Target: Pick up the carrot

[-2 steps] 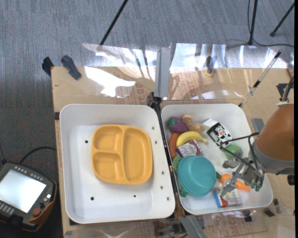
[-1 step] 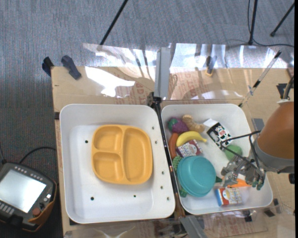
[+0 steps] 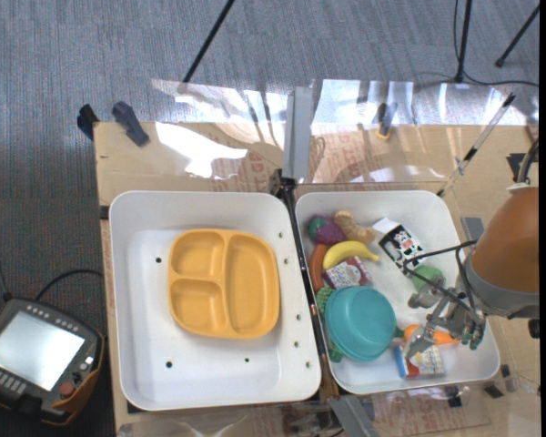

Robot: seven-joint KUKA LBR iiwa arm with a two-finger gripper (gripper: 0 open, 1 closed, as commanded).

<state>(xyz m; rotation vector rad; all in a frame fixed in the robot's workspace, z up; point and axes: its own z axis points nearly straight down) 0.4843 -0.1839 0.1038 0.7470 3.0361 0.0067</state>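
Presently the gripper [image 3: 443,327] hangs low over the right bin [image 3: 437,209], near-right corner; finger spread cannot be told. One orange carrot [image 3: 318,266] lies at the left wall, beside one banana [image 3: 349,251]. One teal bowl [image 3: 361,322]. One yellow three-compartment plate [image 3: 224,282] occupies the left bin [image 3: 136,353].

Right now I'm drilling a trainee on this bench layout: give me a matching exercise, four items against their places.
Things:
1. yellow-orange divided plastic plate
2. teal plastic bowl
3. yellow toy banana
4. black-and-white small carton

Places:
A. right bin, near its far right corner
B. left bin, alone
C. right bin, near edge, beside the gripper
D. right bin, just beyond the bowl

Pairs: 1-B, 2-C, 3-D, 4-A
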